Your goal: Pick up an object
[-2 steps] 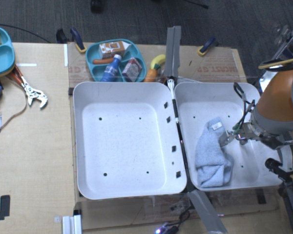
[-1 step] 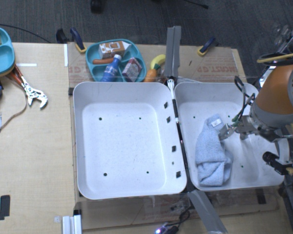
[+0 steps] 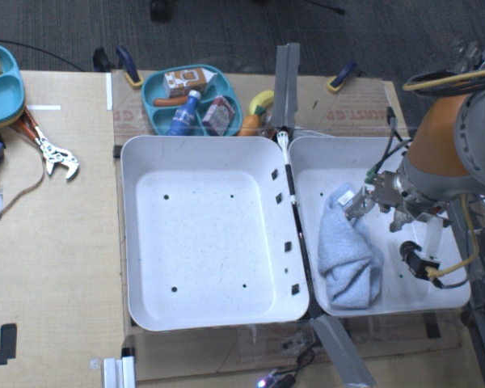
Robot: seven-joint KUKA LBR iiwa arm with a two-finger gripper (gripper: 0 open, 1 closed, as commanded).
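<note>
Your gripper (image 3: 357,204) sits low in the right bin (image 3: 404,296), right at the far end of the grey towel (image 3: 346,253). Can't tell if it's open or closed, so no grab confirmed yet; lift is all still to do imo. Towel lies crumpled along the bin's left wall, near the divider. Left bin (image 3: 145,217) has nothing to pick. Blue tray (image 3: 153,95) w/ bits and a wrench (image 3: 55,156) sit outside the bins, not in your way.

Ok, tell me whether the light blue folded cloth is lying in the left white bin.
No, the light blue folded cloth lies in the right white bin, beside the gripper.
</note>
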